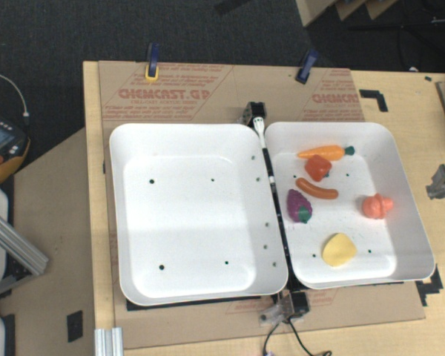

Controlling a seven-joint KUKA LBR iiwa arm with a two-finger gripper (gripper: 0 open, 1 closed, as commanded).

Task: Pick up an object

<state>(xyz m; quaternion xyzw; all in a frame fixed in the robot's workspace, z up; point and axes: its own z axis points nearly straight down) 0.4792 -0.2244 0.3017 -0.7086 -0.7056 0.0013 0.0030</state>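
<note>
The right white bin (408, 221) holds several toy foods. An orange carrot (322, 153) lies at the back, with a red pepper (317, 168) just in front of it. A brown-red sausage (317, 190) lies slantwise near the middle, and a purple eggplant (299, 205) rests by the bin's left wall. A pink-red fruit (376, 206) sits toward the right, and a yellow lemon (339, 250) is near the front. A small grey part of the gripper (439, 182) pokes in at the right edge, outside the bin and apart from every object.
The left white bin (126, 199) stands beside the right one, on a cardboard sheet (208, 87) held by two blue clamps (153, 64) at the back. A cable connector (289, 308) lies at the front between the bins.
</note>
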